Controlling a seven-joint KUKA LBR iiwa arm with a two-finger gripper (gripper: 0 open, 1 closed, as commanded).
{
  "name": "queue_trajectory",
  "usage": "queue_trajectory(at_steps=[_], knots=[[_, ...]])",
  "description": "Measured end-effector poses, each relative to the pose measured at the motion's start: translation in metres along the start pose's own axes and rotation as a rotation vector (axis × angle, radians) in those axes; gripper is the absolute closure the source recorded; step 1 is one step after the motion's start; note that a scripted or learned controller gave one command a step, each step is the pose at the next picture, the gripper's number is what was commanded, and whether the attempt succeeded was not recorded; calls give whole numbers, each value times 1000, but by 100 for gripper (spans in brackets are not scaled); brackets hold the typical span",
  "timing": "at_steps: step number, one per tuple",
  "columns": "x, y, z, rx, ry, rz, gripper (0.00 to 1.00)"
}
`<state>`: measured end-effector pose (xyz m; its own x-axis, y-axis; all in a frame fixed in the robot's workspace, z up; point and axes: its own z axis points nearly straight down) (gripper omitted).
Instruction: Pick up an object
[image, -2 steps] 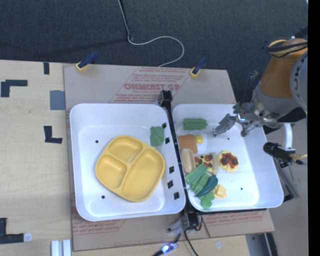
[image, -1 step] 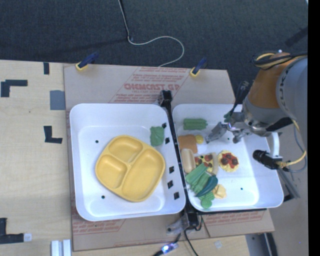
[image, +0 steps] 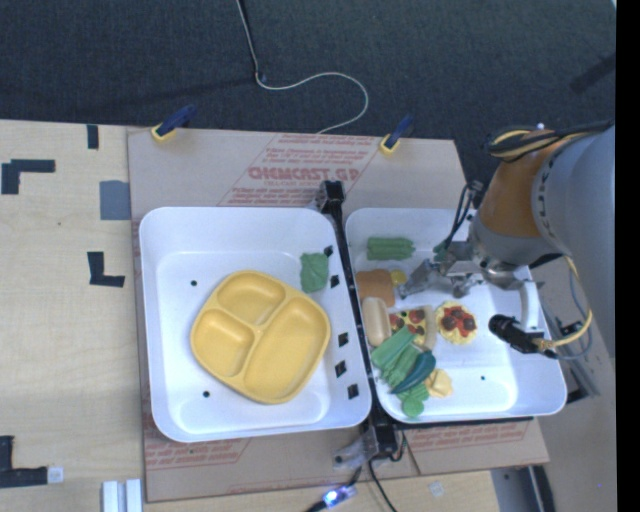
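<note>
My gripper (image: 425, 280) hangs over the right bin (image: 500, 395), near its middle, with the grey arm and its orange band reaching in from the right. Just left of it lie a brown bread roll (image: 375, 287) and a hot dog (image: 376, 322). A pizza slice (image: 411, 322) and a small tart with red topping (image: 457, 323) lie right below it. A green pickle-like piece (image: 390, 246) sits toward the bin's back. Green vegetables (image: 403, 362) and a yellow piece (image: 439, 383) lie at the front. I see nothing held in the gripper.
The left bin (image: 165, 300) holds a yellow divided plate (image: 261, 336) and a small green leafy piece (image: 315, 270) by its right wall. The wall between the two bins runs close to the bread roll. A white cable (image: 300, 80) lies behind the bins.
</note>
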<state>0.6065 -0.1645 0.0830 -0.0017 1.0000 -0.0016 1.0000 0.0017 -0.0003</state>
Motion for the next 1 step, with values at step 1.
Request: queue_trajectory(at_steps=[1], knots=[[0, 1, -12, -1, 0, -1, 100]])
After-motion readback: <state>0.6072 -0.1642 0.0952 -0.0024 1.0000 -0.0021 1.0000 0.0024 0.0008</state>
